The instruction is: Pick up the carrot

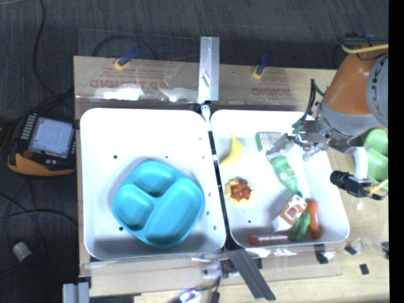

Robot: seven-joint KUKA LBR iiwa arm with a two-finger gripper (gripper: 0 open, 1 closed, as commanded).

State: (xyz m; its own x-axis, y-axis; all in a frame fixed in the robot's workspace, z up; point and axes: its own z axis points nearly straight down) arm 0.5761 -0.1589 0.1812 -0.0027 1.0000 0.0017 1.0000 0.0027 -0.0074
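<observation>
The carrot [312, 214], orange with a green leafy top, lies in the near right corner of the right bin [338, 223], next to a small orange and white box [291, 211]. My gripper [293, 148] hangs over the far right part of that bin, well beyond the carrot. It is open, with nothing between its spread fingers. One fingertip [276, 146] points toward a green bottle [285, 172] lying just below it.
The right bin also holds a banana [234, 151], a green and white packet [268, 137], a round red and yellow food toy [238, 190] and a red stick [267, 238] at the near wall. A blue divided plate [158, 204] sits in the left bin.
</observation>
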